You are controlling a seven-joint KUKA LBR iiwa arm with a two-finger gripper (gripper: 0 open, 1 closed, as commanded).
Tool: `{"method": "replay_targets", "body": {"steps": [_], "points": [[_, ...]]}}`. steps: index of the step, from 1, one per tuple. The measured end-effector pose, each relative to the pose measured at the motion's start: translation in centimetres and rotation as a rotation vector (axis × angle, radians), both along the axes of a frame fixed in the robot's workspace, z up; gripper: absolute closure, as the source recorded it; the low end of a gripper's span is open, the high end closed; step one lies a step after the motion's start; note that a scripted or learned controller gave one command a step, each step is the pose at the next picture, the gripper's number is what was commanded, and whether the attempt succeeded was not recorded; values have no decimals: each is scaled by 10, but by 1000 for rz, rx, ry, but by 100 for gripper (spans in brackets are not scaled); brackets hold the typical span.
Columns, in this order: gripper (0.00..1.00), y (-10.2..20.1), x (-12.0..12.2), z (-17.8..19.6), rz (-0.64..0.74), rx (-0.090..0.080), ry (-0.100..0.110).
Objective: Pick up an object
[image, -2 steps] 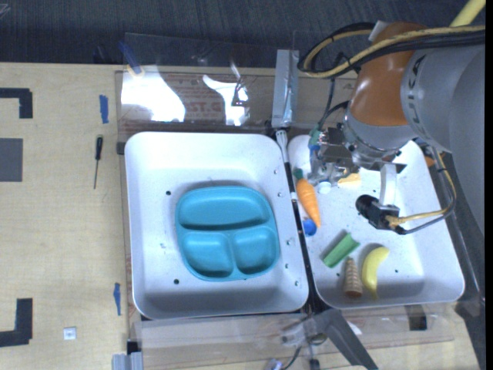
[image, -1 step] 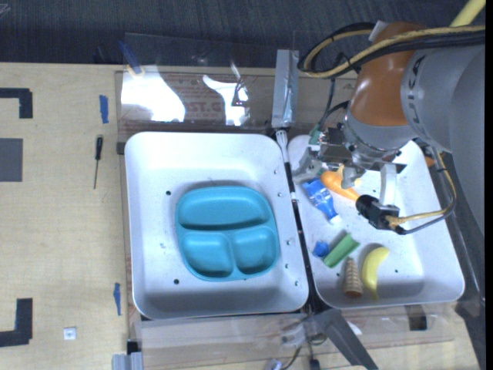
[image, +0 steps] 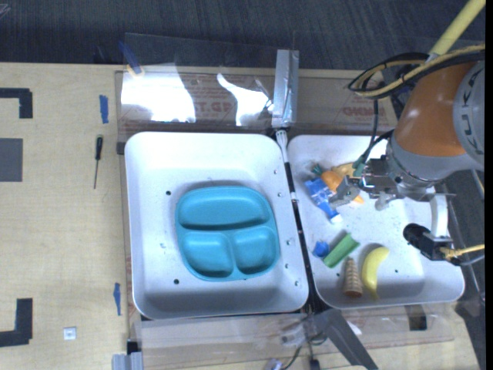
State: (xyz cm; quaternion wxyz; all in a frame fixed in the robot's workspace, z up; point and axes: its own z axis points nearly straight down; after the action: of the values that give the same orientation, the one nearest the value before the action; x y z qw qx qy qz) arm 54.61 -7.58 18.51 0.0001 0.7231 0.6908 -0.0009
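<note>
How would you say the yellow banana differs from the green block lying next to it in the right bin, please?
The banana is yellow and curved; the green block is green and straight. The banana runs nearly up and down in the camera view, while the green block lies on a diagonal. The banana looks somewhat larger than the green block. Both rest on the floor of the right bin, near its front.

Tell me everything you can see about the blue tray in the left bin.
The blue tray is a sky-blue divided dish with rounded corners that looks like smooth moulded plastic. It has three compartments: one long one across the far side and two smaller ones side by side on the near side, split by raised ridges. It lies flat and right side up, near the middle of the left bin, resting on the bin's white floor. Nothing sits in it, and it is well away from the gripper.
</note>
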Motion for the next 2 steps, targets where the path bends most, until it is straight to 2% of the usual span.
{"method": "replay_targets", "body": {"steps": [1, 2], "points": [[0, -37, 45, -84, 13, -1, -11], [0, -93, 92, -99, 86, 0, -4]]}}
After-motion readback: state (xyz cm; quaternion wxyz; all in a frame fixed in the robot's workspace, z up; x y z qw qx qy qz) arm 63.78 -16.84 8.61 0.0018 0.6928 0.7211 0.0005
